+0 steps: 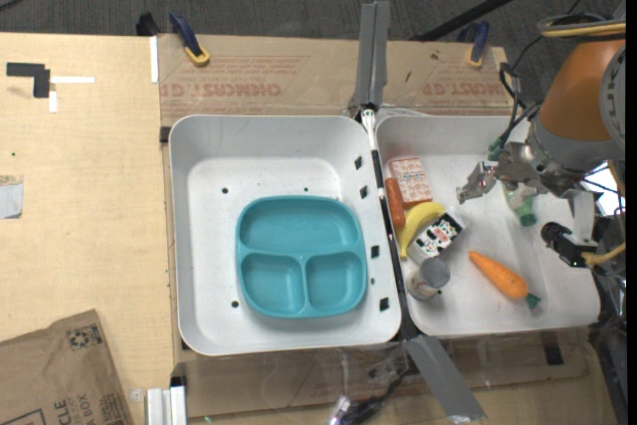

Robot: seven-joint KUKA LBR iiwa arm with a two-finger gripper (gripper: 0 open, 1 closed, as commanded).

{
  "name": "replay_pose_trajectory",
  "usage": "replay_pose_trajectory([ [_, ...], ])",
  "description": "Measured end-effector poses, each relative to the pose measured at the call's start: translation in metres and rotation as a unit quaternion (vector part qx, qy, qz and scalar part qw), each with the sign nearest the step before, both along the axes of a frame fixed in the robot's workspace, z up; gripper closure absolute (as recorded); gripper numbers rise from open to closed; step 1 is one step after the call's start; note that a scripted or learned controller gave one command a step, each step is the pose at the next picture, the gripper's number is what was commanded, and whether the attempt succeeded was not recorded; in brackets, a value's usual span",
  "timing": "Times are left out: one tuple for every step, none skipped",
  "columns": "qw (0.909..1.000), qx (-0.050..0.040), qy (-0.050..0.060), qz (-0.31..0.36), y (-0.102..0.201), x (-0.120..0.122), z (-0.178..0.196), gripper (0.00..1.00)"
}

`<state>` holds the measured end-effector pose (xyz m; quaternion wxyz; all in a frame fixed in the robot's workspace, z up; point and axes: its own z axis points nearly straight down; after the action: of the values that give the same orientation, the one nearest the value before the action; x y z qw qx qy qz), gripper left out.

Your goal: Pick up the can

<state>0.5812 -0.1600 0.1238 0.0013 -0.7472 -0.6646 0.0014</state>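
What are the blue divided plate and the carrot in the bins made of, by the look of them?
The plate looks like moulded plastic: even teal colour, soft sheen, rounded compartment walls. The carrot seems a plastic toy: uniform bright orange, smooth surface, a stubby green tip. Neither can be confirmed from this view alone.

The cardboard sheet [299, 75] bears inverted red lettering, apparently "CHEM2ZT".

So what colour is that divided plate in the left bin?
Teal, a blue-green, plain all over: the plate shows clearly in the camera view.
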Motion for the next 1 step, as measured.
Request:
replay_pose_trajectory([
  [0.9791,-0.0007,0.001,-0.203,0.0393,-0.0164,-0.0336,0.0],
])
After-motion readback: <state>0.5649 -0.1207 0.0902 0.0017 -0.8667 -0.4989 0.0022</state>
